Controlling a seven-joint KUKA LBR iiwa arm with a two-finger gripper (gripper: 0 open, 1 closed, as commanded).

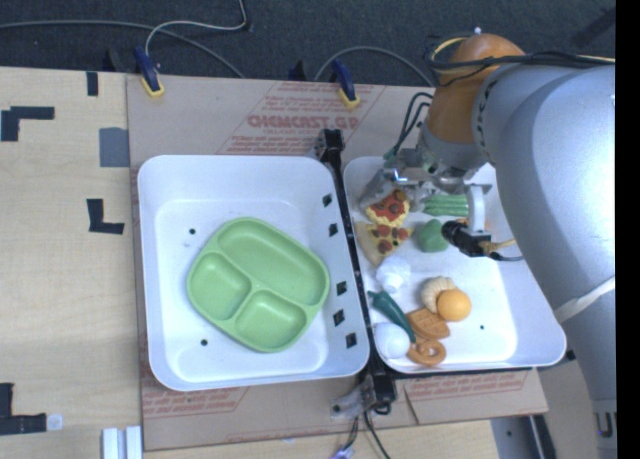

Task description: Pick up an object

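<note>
Arm: grey body enters from the right, orange band at top, wrist bent down over the back of the right bin (520, 352).
Gripper (392, 185): low above the pizza slice (388, 213); cannot tell its state.
Objects: pizza slice and green pieces at the bin's back; orange ball (453, 305), pretzel (428, 351), green pepper (392, 313) toward the front.
Edges: pizza slice lies near the divider between the 2 bins.
Open room: left bin (165, 187) holds 1 green divided plate (259, 283), bare floor around it.

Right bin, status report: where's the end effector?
End effector low over right bin, above pizza slice. Nothing seen held. Green piece and other toys crowd close.
</note>
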